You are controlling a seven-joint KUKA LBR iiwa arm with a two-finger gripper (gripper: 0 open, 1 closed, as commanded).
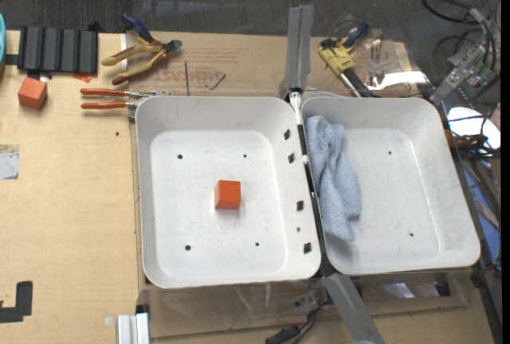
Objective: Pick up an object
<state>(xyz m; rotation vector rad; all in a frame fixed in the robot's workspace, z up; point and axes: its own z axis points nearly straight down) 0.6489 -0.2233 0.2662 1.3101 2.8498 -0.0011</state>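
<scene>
Gripper: can't tell whether it is apart or together, and nothing here lets me say it has hold of anything.

Task status, judged from how things lie, is that the pick is not yet done. Both candidates rest flat in their bins:

- Cube (227, 195): orange, sits approx. at the middle of the left bin (143, 175), a touch toward 5 o'clock. It stands clear of every wall, with bare white floor all round.
- Cloth (335, 175): grey and crumpled, in the right bin (464, 199). It lies along the 9 o'clock wall, running from about 11 o'clock down to 7 o'clock, touching or nearly touching that wall.

Outside the bins, at 10 o'clock on the bench, there is a second orange block (32, 92) and pliers (139, 54). These are prob. not targets.

Left to do is everything: approach, descend, close, lift. The cube looks the easier pick, being rigid with open space on all sides. The cloth is soft and tucked against the wall, so a grasp there risks a finger striking the rim or pinching only a fold.
</scene>
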